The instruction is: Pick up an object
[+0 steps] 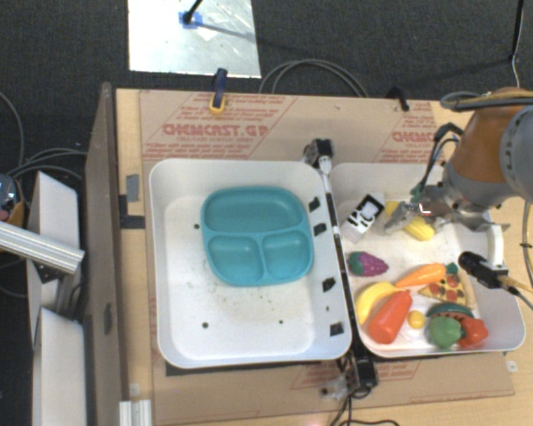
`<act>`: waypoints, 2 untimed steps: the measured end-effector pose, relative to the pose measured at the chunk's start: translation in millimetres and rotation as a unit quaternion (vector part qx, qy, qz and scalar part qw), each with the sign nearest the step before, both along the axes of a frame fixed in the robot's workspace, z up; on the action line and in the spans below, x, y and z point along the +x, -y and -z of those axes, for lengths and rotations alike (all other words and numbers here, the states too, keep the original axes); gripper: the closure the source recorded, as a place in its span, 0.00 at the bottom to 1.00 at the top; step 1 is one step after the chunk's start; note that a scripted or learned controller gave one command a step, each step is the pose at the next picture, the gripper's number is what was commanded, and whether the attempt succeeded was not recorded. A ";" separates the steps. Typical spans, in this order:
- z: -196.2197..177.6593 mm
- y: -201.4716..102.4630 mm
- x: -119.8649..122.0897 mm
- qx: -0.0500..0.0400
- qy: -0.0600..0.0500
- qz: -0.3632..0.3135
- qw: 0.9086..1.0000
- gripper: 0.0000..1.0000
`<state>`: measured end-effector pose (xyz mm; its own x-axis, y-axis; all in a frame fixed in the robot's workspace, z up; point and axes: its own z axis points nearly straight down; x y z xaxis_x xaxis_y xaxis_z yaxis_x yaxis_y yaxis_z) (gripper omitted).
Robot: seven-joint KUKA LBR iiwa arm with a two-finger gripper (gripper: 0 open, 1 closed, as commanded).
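Note:
The right bin (506,331) holds several toy foods. A yellow lemon-like piece (419,230) lies at its upper middle, and my gripper (407,216) is low over it, coming in from the right on the grey arm with the orange band (480,149). A white and black item (368,212) lies just left of the gripper. Below are purple grapes (367,263), an orange carrot (422,275), a yellow banana (373,297), a red pepper (389,318), a green piece (444,330) and a red piece (473,330).
The left bin (182,327) holds a teal divided plate (256,236). A black-clipped divider (330,238) runs between the bins. A pizza-slice toy (450,288) lies by the carrot. Cables (493,273) trail over the right bin's right side.

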<state>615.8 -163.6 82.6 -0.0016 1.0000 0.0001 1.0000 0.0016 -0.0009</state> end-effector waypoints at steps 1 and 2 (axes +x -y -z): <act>-12.7 0.0 1.5 0.000 0.002 0.000 1.000 1.00; -86.8 47.0 -46.7 -0.002 0.003 0.003 1.000 1.00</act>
